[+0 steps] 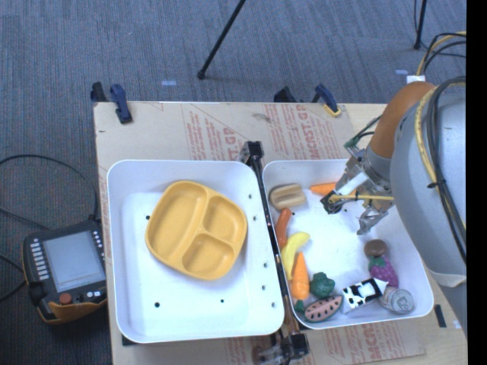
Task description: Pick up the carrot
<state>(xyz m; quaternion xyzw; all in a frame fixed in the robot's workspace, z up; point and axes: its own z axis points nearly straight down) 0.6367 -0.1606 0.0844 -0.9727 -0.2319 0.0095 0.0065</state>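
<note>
Clearly a toy carrot [300, 274]: orange, tapered, smooth and a little shiny. Lies in the right white bin [344, 236], close to the left wall, thin end toward the far side and thick end toward the near rim. Touches or almost touches the yellow banana [294, 247] at the thin end and the green vegetable toy [321, 285] at the thick end. Sits just beyond the watermelon slice [323, 309] and just before the reddish sausage [283, 226].

Probably very light and stiff, of hard plastic, so no danger of crushing. Probably slippery also, with a round body, therefore ready to roll or to squirt out under an oblique squeeze. Best to take hold across the middle of the body, at right angle to the long axis, not at the narrow tip. Needs care on the side of the bin wall and of the banana, with little free room there.

As for the gripper [350, 208]: hangs over the far part of the same bin, near the bread roll [288, 196] and just beside a small orange piece [323, 188] of uncertain kind, well apart from the carrot. Cannot tell how far open, nor whether anything is in its hold. Seems a stage of approach, with the grasp not yet made.
</note>
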